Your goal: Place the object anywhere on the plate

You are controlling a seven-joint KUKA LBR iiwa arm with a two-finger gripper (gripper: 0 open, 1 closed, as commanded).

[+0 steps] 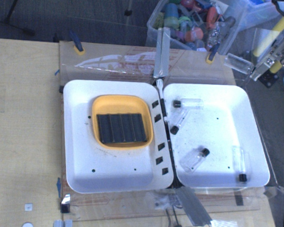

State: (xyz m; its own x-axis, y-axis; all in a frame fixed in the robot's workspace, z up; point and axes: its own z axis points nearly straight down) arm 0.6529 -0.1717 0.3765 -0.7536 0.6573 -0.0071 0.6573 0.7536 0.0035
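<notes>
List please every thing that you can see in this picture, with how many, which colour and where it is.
bins: 2, white, side by side on the bench.
plate: 1, yellow, in the left bin.
ridged block: 1, dark grey, lying on the plate.
vials: 4, clear with black caps, in the right bin: two near its upper left, one near the middle, one by the lower right corner.
black tabs: 5, along the divide between the bins.
clear tub: 1, transparent, full of mixed coloured items, behind the bins.
clamps: 2, blue and orange, at the back edge of the bench.
bench: 1, light wood colour, under the bins.
</notes>
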